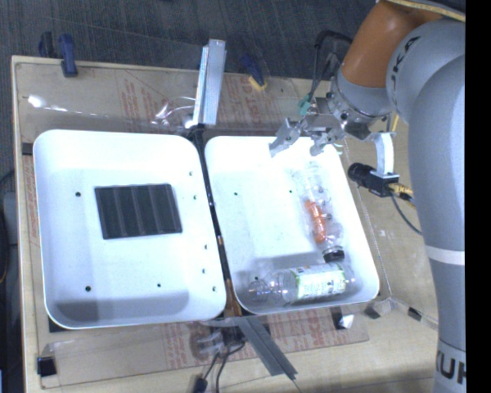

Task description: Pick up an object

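**Gripper poised at the far rim of the right bin, nothing held**

The gripper (299,137) is seen over the far edge of the right bin (245,219), its two fingers spread apart with nothing between them; no object is gripped. Judging from that pose, a descent into the bin is being prepared, not a lift.

Two clear plastic bottles are found in that bin. The nearer candidate, a bottle with orange contents (317,207), lies just below the jaws toward the bin's near side; its long axis runs roughly away from the jaws, slanting slightly to the right, with a dark cap at the far end from them. A second bottle with a white label (303,285) is lodged well beyond it against the near wall, its long axis set crosswise to the first (the slope of the bin wall probably keeps it there).

The left bin (65,285), to the side of the jaws, carries a dark ribbed pad (137,211).

For the orange bottle, the fingers would best be closed across its narrow width.
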`<move>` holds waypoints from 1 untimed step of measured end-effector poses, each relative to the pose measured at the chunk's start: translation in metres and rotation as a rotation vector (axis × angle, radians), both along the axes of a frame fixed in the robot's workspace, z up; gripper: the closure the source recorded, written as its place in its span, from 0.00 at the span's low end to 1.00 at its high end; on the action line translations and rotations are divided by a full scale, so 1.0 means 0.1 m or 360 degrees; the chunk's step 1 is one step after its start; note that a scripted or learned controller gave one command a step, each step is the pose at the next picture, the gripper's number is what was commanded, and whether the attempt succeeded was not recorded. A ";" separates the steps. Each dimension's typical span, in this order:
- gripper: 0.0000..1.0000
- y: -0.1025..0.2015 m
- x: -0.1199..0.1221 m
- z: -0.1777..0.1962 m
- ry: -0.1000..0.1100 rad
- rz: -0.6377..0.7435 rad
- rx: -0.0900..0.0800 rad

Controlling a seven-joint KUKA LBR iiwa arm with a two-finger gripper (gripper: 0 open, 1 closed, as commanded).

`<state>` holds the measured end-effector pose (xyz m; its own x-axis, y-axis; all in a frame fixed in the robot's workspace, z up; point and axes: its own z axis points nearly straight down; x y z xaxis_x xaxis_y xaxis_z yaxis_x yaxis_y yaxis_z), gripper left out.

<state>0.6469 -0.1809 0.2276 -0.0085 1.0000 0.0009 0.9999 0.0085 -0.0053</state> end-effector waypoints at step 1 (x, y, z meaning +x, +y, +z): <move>0.00 -0.29 -0.40 -0.53 0.0000 0.0003 -0.0001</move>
